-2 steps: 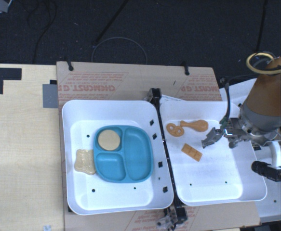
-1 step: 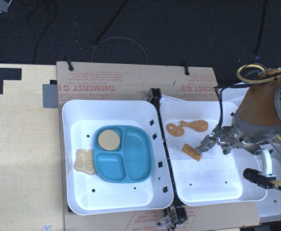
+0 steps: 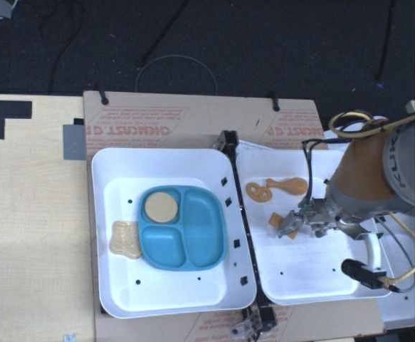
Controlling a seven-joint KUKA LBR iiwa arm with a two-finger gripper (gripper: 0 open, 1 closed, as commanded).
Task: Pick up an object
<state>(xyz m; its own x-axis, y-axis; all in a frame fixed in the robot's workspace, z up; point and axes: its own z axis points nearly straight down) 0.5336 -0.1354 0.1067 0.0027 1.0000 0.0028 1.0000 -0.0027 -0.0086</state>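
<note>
Over the right bin (image 3: 314,294), gripper (image 3: 292,224) low beside a small orange piece (image 3: 276,220), finger spread impossible to tell, pretzel (image 3: 258,192) and wooden spoon (image 3: 288,186) nearby, blue divided plate (image 3: 193,234) in left bin (image 3: 114,169).

orange chunk (image 3: 276,220), flat, rt bin (image 3: 292,287)

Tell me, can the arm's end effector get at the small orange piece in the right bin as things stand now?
Probably yes. The end effector sits low in the right bin, right beside the small orange piece, and nothing lies between them. The pretzel lies farther up and apart.
</note>
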